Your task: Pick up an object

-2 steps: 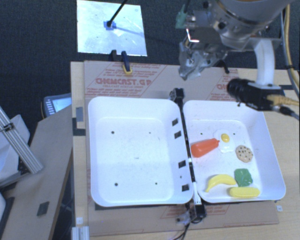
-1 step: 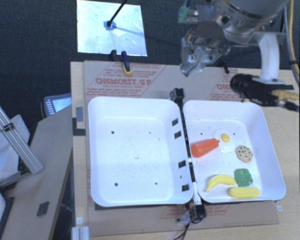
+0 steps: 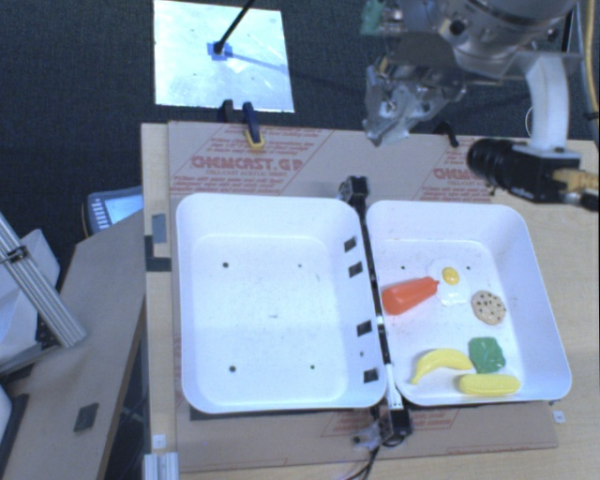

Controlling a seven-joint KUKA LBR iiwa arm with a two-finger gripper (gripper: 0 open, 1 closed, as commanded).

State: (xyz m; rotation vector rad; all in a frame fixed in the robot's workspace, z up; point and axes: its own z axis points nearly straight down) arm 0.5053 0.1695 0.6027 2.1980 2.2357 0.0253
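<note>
We judge the toy carrot [image 3: 408,295] light, rigid, graspable mid-body; gripper [image 3: 384,127] opening we cannot tell.

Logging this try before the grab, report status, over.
Gripper high above the bench, behind the right bin, holding nothing visible. Carrot, egg, cookie, banana lying in that bin. Nothing blocking.

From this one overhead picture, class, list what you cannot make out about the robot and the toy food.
1. Tool, camera view: blurred, so open or shut cannot be told.
2. Arm: cut off by the top edge.
3. Green item: too small to identify; the yellow piece sits right against it.
4. Fried egg: its white blends into the right bin, so its outline is unclear.
</note>
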